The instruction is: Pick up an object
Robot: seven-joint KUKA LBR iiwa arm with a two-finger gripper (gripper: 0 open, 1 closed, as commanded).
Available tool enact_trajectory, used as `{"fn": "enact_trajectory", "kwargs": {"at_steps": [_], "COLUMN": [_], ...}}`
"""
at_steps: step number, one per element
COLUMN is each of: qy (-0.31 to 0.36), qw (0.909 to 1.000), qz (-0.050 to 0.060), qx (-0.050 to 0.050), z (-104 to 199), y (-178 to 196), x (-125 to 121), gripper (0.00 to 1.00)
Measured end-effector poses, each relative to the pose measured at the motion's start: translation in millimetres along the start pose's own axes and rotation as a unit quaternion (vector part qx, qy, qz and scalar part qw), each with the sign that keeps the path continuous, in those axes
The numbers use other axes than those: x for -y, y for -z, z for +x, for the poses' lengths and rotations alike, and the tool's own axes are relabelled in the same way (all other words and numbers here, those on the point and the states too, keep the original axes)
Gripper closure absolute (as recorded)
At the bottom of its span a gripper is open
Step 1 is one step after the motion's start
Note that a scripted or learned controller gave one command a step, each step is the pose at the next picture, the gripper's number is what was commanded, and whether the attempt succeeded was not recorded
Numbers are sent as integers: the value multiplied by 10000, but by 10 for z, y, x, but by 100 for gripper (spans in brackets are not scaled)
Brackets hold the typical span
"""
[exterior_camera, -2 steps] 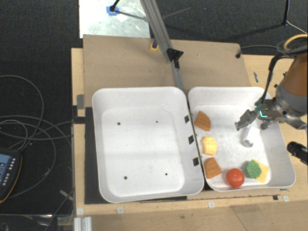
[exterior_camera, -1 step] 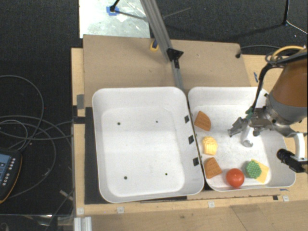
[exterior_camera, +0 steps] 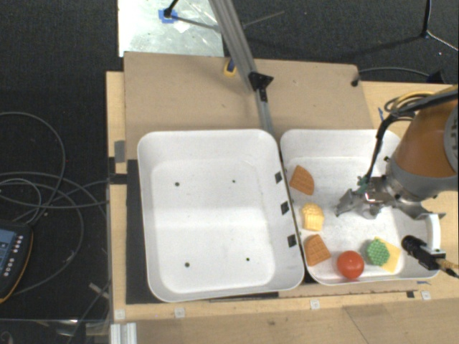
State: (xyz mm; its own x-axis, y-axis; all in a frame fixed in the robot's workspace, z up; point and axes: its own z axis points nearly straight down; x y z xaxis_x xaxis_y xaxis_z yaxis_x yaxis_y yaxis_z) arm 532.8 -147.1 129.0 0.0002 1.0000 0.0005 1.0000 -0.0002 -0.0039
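Your tool (exterior_camera: 356, 201) sits low inside the right bin (exterior_camera: 326, 147), its metal fingers pointing toward the bin's left side; you cannot tell from this angle whether they are apart or together, and nothing shows between them. The arm (exterior_camera: 427, 153) with its orange band comes in over the bin's right edge. Just left of the tool lies a pale yellow block (exterior_camera: 312, 217), near it but apart. Above that, by the bin's left wall, is an orange-brown wedge (exterior_camera: 302, 180); below it, a second orange-brown piece (exterior_camera: 316, 249). Along the bin's near edge you see a red ball (exterior_camera: 351, 264) and, beside it, a green knobbly piece on a yellow one (exterior_camera: 379, 252). The left bin (exterior_camera: 215, 213) lies alongside on the bench (exterior_camera: 186, 92).
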Motion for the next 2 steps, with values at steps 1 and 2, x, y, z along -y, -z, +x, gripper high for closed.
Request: {"fn": "enact_trajectory", "kwargs": {"at_steps": [1,2], "qy": [5,2], "qw": [10000,10000], "qz": [-5,-32], "qx": [-3,2], "z": [4,-4], "y": [-406,-276], "x": [2,-13], "gripper": [0,100]}}
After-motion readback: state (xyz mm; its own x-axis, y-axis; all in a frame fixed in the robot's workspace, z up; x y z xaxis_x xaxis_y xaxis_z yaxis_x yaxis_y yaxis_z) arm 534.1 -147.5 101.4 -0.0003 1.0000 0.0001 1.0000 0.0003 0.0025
